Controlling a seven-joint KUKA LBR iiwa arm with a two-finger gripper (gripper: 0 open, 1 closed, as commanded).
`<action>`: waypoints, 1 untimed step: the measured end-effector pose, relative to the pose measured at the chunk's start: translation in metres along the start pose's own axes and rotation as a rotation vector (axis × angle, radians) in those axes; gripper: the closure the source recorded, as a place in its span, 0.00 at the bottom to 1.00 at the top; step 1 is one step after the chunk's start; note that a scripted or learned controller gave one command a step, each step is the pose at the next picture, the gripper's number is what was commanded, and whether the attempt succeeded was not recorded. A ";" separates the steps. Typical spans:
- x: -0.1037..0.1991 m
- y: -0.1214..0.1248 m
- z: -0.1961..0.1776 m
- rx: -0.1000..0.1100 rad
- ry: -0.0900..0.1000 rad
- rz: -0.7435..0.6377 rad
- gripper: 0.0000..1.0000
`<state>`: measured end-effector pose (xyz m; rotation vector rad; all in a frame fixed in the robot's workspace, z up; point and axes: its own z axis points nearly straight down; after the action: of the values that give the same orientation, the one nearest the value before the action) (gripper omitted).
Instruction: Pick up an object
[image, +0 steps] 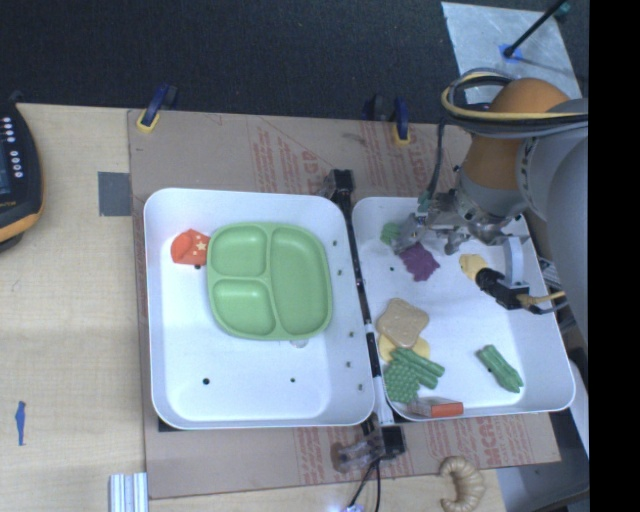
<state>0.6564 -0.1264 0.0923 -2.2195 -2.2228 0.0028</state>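
The arm (505, 140) reached in from the right side of the camera view, with the gripper (432, 232) positioned low over the far end of the right bin (545, 345). Whether the gripper was spread or closed could not be determined from this view, and no item was visibly held in it.

Right bin contents:
- A purple object (420, 262) lay just beside the gripper, on its near side. It rested on the bin floor, and contact with the gripper could not be confirmed.
- A small green piece (391, 233) lay near the gripper's left, by the bin's far left corner.
- A yellow piece (471, 265) lay to the right of the purple object, apart from it.
- A tan slice (402, 322) lay by the left wall, overlapping a yellow disc (421, 349).
- A green bunch (411, 372) touched the yellow disc on its near side.
- A green pod (499, 367) lay alone toward the near right corner.
- An orange-tipped item (441, 408) lay along the near wall.

Left bin (175, 360) contents: a green divided plate (270, 280) sat in the far half, and a red item with a yellow star (188, 247) touched its left far corner.

On the bench – outside both bins – a curled tan item (462, 483) lay in front of the right bin.
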 end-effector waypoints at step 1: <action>-0.058 0.000 -0.008 -0.002 -0.002 0.002 0.00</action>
<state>0.6564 -0.1842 0.1001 -2.2233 -2.2222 0.0027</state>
